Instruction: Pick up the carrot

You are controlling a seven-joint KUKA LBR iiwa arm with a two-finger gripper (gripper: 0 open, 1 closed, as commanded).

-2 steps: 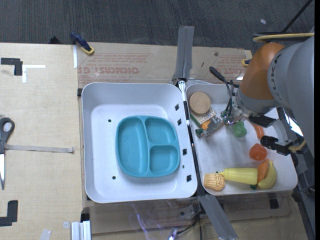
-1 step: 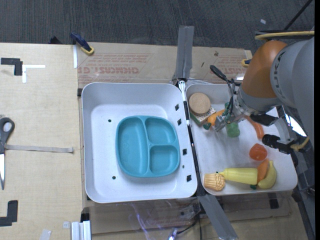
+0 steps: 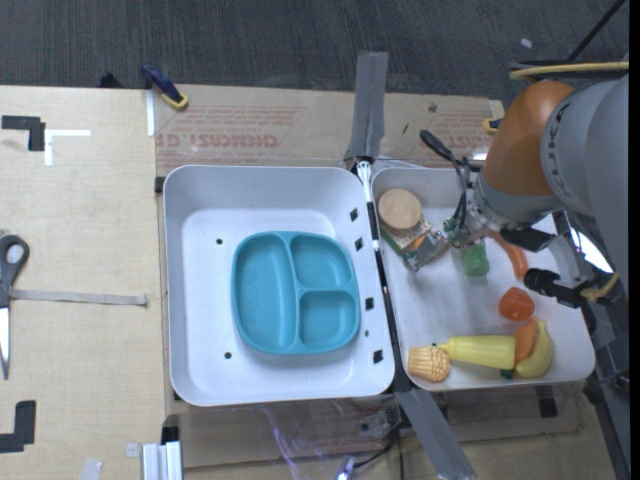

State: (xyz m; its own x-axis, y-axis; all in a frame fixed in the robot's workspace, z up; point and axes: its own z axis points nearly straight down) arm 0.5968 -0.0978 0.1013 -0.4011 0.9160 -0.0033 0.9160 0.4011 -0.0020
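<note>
In the right bin [image 3: 440, 308], a slim orange carrot [image 3: 515, 259] lies near the right wall, partly covered by the arm. A second orange piece [image 3: 526, 341] rests between the yellow corn cob [image 3: 478, 352] and the banana [image 3: 543, 353]. My gripper [image 3: 462, 236] hangs low over the bin's upper middle, just left of the slim carrot and right above a green item [image 3: 474, 261]. Nothing orange shows at its tip.
A round wooden-topped item [image 3: 400, 209] with a grey piece [image 3: 426, 252] below it lies at the right bin's upper left. A red-orange tomato [image 3: 516, 304] sits by the right wall. The left bin [image 3: 200, 298] holds a teal divided plate [image 3: 297, 293].
</note>
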